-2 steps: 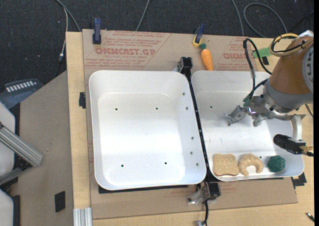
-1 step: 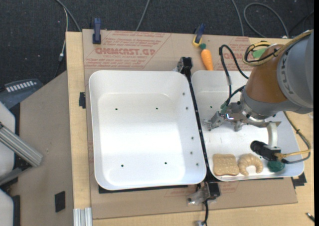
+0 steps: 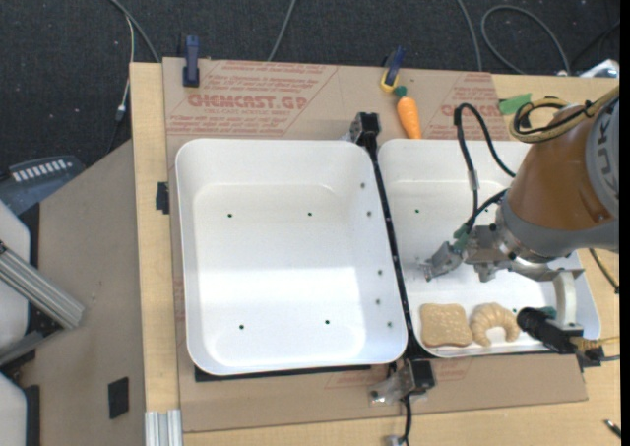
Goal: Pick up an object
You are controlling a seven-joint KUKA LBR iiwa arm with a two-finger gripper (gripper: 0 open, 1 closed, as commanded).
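A dark grey carpet with loose pale cables surrounds the table [image 3: 157, 237], whose top is covered by a brown printed board clamped at the far edge with blue clips. Two shallow white bins sit on it side by side, their inner rims touching along a black strip. The left bin [image 3: 197, 267] has only small dark dots on its floor. The right bin [image 3: 433, 163] holds two things against its near wall: a tan, squarish bread-like piece [image 3: 444, 324] and, just beside it on the right, a pale curled croissant-shaped piece [image 3: 493, 322]. An orange carrot-shaped toy [image 3: 408, 115] lies outside the bins, on the board beyond the right bin's far rim. The arm [image 3: 561, 178] reaches in from the right, with its orange band over the right bin. Its end effector [image 3: 461, 255] hangs low over the middle of that bin, apart from both pieces; whether its grey fingers are spread or pressed together I cannot tell.
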